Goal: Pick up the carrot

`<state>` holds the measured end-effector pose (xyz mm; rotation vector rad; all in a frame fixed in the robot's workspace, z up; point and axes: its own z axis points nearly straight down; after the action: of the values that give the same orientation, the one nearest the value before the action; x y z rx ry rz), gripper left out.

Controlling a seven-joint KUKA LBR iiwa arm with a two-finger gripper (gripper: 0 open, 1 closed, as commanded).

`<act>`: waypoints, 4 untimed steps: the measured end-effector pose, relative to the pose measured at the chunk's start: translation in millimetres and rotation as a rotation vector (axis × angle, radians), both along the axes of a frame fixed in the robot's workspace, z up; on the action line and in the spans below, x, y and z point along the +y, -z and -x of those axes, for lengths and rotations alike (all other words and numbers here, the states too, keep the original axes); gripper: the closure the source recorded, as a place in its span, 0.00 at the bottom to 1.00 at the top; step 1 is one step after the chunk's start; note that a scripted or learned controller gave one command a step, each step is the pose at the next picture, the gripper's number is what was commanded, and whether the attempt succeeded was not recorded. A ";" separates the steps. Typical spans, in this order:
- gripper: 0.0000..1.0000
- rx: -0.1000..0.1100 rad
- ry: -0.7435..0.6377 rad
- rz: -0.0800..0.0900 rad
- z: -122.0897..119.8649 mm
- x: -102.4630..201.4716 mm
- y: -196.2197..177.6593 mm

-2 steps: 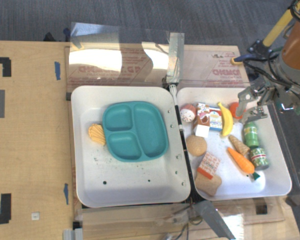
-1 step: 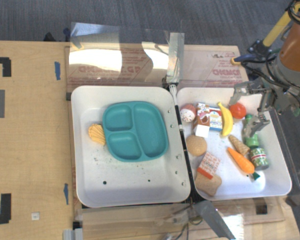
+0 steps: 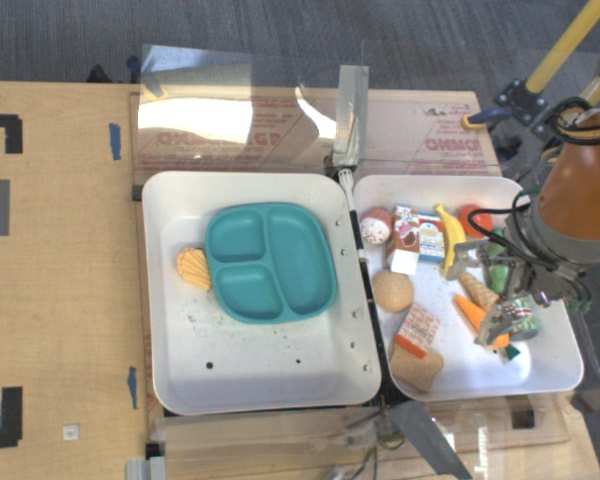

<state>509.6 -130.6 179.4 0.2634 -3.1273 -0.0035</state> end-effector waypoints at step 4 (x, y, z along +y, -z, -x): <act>1.00 -0.018 -0.158 0.007 12.8 -1.8 -159.9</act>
<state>496.9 -132.3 339.3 0.5115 -3.1140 0.0100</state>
